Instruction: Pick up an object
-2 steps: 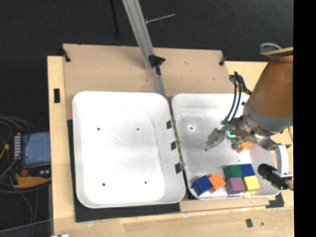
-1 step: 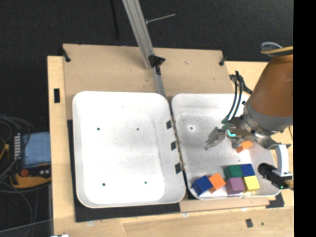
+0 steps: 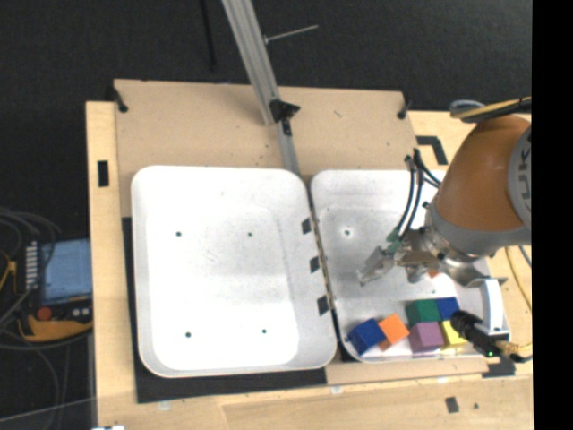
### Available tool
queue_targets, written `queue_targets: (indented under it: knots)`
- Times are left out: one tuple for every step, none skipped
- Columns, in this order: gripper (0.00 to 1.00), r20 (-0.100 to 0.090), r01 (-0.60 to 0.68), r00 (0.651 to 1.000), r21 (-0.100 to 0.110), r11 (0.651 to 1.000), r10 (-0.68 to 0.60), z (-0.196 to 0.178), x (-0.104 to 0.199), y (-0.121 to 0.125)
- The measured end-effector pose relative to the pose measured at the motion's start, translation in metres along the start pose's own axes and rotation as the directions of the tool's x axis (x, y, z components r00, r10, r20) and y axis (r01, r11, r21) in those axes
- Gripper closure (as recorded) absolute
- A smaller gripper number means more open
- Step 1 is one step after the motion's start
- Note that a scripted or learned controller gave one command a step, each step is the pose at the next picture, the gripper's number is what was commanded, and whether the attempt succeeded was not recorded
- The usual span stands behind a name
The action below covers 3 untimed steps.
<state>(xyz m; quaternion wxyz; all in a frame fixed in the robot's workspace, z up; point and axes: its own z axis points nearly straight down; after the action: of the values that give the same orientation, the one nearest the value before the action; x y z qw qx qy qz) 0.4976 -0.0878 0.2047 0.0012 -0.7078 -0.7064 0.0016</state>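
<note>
- Gripper (image 3: 376, 267) hangs over the right bin (image 3: 358, 195), roughly mid-bin; metal fingers point toward 8 o'clock. Nothing shows between them. Whether they are spread or pressed together, cannot tell at this resolution.
- Arm's orange band (image 3: 479, 173) and grey wrist sit at 3 o'clock of the gripper, covering the bin's right side. Dark cables (image 3: 414, 191) run down from 12 o'clock to the wrist.
- Task objects cluster along the right bin's near edge, at 5 to 6 o'clock of the gripper, apart from it: blue block (image 3: 365, 334), orange block (image 3: 393, 329) touching it on its 3 o'clock side, purple block (image 3: 426, 337), green block (image 3: 423, 312) at 12 o'clock of the purple, a second dark blue block (image 3: 448, 308) just beside the green, yellow block (image 3: 455, 331) partly hidden by a black part (image 3: 472, 323) of the arm.
- Left bin (image 3: 224, 267) lies at 9 o'clock, touching the right bin along a clipped seam; a few dark specks on its floor.
- Slanted aluminium rail (image 3: 255, 52) rises at 12 o'clock, behind the bins.
- Off the bench at 9 o'clock: blue box (image 3: 67, 271), tangled cables, orange-and-black handset (image 3: 54, 321).
- Lettering on the arm's far right edge is cut off, unreadable.
</note>
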Motion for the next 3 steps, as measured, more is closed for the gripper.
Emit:
queue_targets:
  knots:
    - [0.0, 0.0, 0.0, 1.0, 0.001, 1.0, 0.0, 0.042, -0.003, -0.001]
    - [0.0, -0.001, 0.0, 1.0, -0.002, 1.0, 0.0, 0.101, -0.008, -0.005]
    - [1.0, 0.0, -0.007, 1.0, -0.01, 1.0, 0.007, 0.089, -0.009, -0.003]
